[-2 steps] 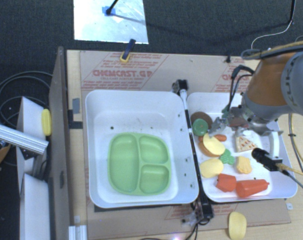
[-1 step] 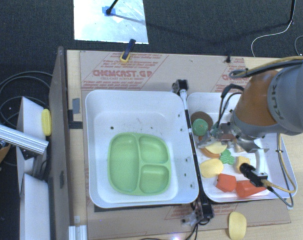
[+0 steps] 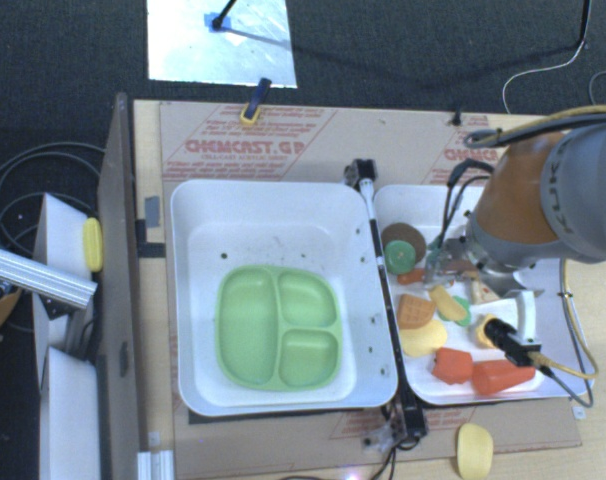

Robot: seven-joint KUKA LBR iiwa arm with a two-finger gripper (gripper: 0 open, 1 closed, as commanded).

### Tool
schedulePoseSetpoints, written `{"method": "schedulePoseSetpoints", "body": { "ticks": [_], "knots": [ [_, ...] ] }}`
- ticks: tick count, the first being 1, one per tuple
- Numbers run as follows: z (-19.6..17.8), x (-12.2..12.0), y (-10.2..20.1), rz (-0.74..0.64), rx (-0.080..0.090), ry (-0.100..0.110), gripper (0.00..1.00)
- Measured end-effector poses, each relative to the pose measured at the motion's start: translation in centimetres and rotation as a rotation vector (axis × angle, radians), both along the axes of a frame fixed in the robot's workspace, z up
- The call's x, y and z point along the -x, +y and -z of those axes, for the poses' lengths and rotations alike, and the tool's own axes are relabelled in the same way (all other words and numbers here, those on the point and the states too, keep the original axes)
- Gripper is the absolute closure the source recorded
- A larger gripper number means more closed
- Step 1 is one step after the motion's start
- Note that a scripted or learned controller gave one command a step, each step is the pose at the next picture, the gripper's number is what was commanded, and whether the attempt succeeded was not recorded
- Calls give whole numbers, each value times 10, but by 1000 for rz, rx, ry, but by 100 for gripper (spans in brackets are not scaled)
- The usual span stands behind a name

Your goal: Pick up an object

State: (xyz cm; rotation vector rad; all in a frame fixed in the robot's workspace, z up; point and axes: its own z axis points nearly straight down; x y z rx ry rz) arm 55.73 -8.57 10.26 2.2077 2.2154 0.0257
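Toy food pieces [image 3: 453, 333] heaped in right bin [image 3: 415, 200], my hand [image 3: 445, 260] low over them beside brown round piece [image 3: 404, 238], fingers' spread indiscernible, green divided tray [image 3: 279, 326] in left bin [image 3: 273, 200].

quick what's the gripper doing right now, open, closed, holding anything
Gripper: down in the right bin among the toy food; open or shut cannot be told, and no hold on anything can be seen.

We see our grey arm [image 3: 583, 183], a broad orange band [image 3: 518, 193] above its wrist, black cables trailing
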Motion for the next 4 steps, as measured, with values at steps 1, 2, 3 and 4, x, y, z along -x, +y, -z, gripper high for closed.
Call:
{"method": "schedulePoseSetpoints", "body": {
  "ticks": [1,2,3,4],
  "knots": [
    [-121,39,-17,5,4,12,100],
    [-114,38,-16,3,2,19,0],
    [8,13,2,0,0,18,0],
    [18,-67,-6,-2,3,13,0]
  ]
}}
